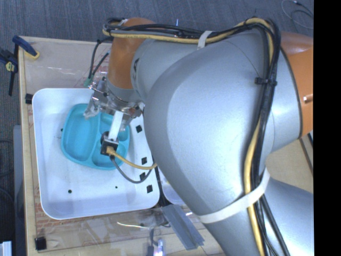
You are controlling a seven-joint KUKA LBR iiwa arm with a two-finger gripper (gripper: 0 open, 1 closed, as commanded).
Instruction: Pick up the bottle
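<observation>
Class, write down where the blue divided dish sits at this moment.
In the camera view, the blue divided dish lies in the left white bin, in its upper middle part, with the gripper over the dish's top right edge.

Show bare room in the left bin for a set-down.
Left bin: widest bare floor lies between the blue tray and the near rim; a narrow strip runs between tray and left wall. Crowded at the tray's upper right, under the tool and arm.
</observation>
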